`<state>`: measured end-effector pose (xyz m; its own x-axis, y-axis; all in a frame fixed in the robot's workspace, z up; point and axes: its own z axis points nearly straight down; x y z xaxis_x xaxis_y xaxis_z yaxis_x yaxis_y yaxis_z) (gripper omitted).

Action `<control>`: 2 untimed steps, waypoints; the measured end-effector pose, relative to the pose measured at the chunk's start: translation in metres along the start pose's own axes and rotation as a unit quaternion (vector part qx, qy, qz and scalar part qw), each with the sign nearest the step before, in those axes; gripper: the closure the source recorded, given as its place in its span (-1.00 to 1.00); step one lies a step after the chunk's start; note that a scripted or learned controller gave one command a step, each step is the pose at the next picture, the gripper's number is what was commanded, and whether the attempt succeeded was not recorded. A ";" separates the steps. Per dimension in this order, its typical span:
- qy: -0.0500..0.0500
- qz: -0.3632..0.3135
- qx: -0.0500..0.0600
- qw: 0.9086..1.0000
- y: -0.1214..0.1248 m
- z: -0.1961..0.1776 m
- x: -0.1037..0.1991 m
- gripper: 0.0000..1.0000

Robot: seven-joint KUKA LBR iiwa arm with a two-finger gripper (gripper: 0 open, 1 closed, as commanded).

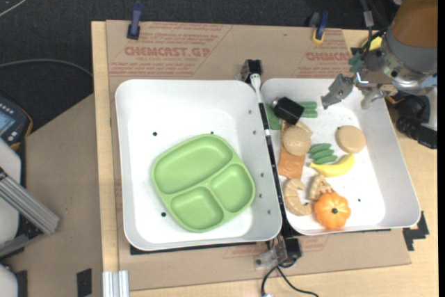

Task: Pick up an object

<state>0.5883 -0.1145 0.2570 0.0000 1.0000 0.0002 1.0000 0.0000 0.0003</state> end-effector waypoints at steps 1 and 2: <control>0.003 -0.003 0.007 1.000 -0.074 0.074 0.078 -1.00; 0.003 -0.007 0.003 1.000 -0.112 0.073 0.208 -1.00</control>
<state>0.4765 0.0935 0.1842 -0.0147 0.9999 0.0065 0.9999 0.0147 -0.0060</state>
